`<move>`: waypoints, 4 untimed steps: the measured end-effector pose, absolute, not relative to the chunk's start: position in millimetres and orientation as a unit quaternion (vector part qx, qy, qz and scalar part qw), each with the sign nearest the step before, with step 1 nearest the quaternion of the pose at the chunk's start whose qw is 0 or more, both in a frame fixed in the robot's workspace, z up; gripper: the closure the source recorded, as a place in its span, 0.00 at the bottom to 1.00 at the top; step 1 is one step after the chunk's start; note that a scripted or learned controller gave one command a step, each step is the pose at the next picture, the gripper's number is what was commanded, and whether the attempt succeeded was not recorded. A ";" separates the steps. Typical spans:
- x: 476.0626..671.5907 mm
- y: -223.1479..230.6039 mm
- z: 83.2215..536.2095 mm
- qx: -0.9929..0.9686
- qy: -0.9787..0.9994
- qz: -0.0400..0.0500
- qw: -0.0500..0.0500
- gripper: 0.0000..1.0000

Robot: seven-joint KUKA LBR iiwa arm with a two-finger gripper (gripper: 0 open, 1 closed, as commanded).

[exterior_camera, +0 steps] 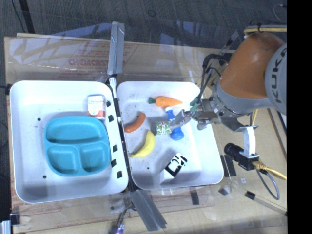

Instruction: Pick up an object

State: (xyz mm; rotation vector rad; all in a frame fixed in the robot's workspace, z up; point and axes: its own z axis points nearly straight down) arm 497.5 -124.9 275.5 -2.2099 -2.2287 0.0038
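Where the right bin (207, 172) comes nearest the camera, notes run outward:
Card: black-and-white card (175, 165), tilted, near front wall
Banana: banana (145, 145) left of centre; sausage (135, 123) just beyond it
Gripper: gripper (181, 117) low over blue-capped bottle (170, 126); finger state cannot be told
Carrot: carrot (165, 101) toward far wall
Left bin: blue tray (76, 146), small carton (96, 106) behind it

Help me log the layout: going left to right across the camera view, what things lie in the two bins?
Blue divided tray → small white and red carton → orange sausage-shaped toy → banana → carrot → black and white box, then the gripper coming in from the right.
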 end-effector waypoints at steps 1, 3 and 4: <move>484.4 -47.5 190.4 -0.710 -0.704 0.002 0.002 0.00; 489.7 -98.4 90.7 -0.686 -0.728 0.001 0.002 0.00; 490.3 -98.4 100.3 -0.683 -0.730 0.001 0.002 1.00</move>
